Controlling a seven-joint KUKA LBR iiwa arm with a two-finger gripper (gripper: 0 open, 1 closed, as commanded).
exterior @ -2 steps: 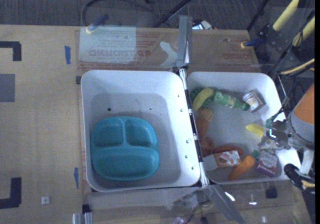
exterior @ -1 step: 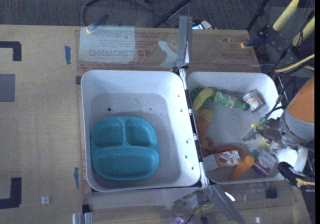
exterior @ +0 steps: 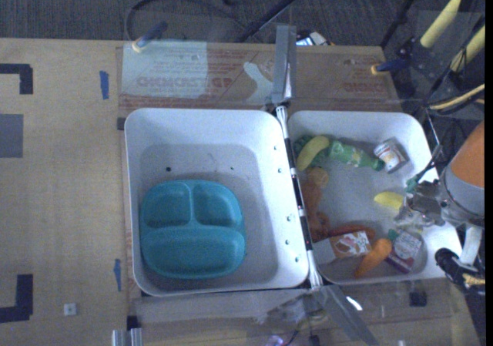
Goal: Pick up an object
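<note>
The right bin (exterior: 416,127) holds several small things. There is a yellow banana (exterior: 310,152), a green bottle (exterior: 348,155), a small can (exterior: 390,156), a yellow lemon-like piece (exterior: 387,199), an orange carrot (exterior: 373,256), a red and white packet (exterior: 350,244) and a purple-labelled cup (exterior: 405,248). My gripper (exterior: 418,209) hangs over the right side of this bin, just right of the yellow piece and above the purple-labelled cup. Nothing is visibly held in it.
The left bin (exterior: 154,129) carries a teal divided plate (exterior: 192,229) in its front half. An orange-brown item (exterior: 313,198) lies along the right bin's left wall. The arm's orange band (exterior: 471,167) stands over the right bin's right rim.
</note>
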